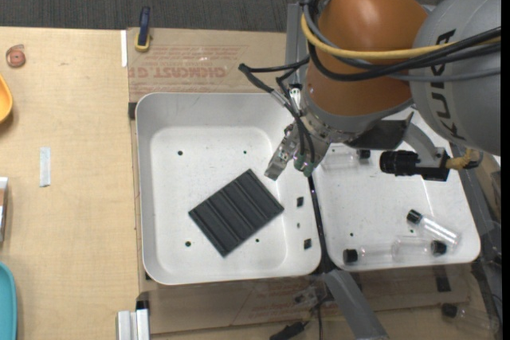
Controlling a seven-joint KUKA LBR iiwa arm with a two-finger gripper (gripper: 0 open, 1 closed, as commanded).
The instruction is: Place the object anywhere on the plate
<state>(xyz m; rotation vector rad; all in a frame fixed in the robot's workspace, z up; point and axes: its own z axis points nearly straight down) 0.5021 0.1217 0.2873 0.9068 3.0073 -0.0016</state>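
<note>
A dark grey ribbed plate point(237, 212) lies flat and turned at an angle in the left bin point(159, 171), near its middle. My gripper point(288, 158) hangs above that bin's right side, close to the wall between the two bins and just up and right of the plate's far corner. The orange-banded wrist point(366, 44) hides most of it from above. In the right bin point(466, 203) lie a clear tube with a black cap point(431, 226) and several clear pieces with black ends point(390, 252) along the front wall.
A black cylinder point(406, 163) juts out from the arm over the right bin. Brown cardboard point(199, 64) with a blue clamp point(143, 26) lies behind the left bin. The wooden bench point(64, 171) stretches to the left with small items at its edge.
</note>
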